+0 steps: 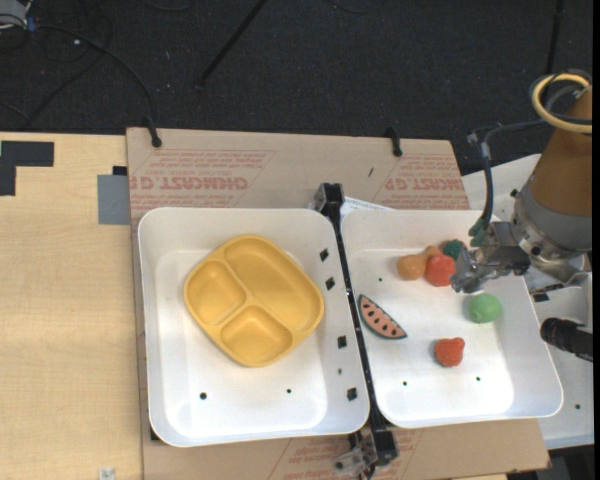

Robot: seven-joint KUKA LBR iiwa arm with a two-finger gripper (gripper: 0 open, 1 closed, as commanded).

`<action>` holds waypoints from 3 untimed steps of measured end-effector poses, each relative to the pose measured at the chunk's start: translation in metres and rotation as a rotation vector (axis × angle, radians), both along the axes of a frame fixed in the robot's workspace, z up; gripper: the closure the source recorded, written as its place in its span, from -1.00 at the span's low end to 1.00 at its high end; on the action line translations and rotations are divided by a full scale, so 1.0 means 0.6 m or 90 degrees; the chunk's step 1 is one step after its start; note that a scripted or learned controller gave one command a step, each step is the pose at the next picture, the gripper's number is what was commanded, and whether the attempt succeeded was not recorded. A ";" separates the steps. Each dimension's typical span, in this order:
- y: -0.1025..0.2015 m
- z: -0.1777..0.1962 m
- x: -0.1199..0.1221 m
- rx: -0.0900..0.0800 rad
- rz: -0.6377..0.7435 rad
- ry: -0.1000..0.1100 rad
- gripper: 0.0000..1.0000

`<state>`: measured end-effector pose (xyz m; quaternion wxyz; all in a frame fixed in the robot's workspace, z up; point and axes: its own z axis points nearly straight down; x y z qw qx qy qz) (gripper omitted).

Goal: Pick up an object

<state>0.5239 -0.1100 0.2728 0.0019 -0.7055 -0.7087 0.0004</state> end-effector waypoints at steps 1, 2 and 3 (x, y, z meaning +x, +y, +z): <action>0.103 -0.022 0.009 0.000 0.001 0.001 1.00; 0.193 -0.026 0.033 -0.001 0.000 0.000 1.00; 0.278 -0.028 0.029 -0.001 0.000 0.000 1.00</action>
